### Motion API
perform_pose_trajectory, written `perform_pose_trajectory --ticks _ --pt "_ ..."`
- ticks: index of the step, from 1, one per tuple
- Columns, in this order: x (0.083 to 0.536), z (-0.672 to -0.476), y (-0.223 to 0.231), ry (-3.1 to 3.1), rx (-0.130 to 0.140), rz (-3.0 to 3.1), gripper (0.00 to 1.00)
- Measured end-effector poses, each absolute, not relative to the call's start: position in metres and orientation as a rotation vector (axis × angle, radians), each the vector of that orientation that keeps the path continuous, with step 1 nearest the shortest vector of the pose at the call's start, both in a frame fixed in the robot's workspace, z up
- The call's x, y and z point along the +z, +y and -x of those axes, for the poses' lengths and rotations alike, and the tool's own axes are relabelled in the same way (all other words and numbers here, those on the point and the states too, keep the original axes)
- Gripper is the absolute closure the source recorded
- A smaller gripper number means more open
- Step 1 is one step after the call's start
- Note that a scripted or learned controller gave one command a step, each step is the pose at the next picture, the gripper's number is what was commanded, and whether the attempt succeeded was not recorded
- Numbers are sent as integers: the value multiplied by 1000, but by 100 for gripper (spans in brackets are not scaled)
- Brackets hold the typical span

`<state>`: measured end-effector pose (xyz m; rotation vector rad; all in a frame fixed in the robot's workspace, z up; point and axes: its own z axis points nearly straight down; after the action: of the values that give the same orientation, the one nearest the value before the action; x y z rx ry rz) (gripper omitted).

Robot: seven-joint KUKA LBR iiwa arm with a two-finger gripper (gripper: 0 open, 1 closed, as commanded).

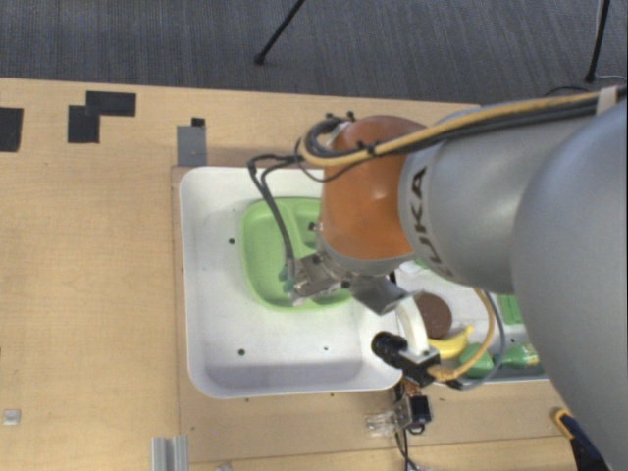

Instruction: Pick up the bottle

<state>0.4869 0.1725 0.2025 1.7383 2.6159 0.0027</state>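
My gripper [306, 281] hangs low in the left bin [211, 263], over the right part of a light green bowl [267, 248] that lies in the bin's middle. The orange band of the wrist and the grey arm cover the bowl's right side and most of the right bin. I cannot make out a bottle for certain. A green thing [512, 314] peeks out from under the arm in the right bin, and I cannot tell what it is.
A brown round object [433, 314] lies just right of the divide between the bins, partly under the arm. Bare white floor shows in the left bin's front and left parts. The wooden bench [88, 292] stretches to the left.
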Motion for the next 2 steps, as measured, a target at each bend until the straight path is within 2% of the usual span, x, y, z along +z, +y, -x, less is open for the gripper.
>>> perform_pose_trajectory --ticks 1,2 --pt "211 -487 227 2659 3 -1672 100" --pt "89 -489 206 2572 10 -1798 100"
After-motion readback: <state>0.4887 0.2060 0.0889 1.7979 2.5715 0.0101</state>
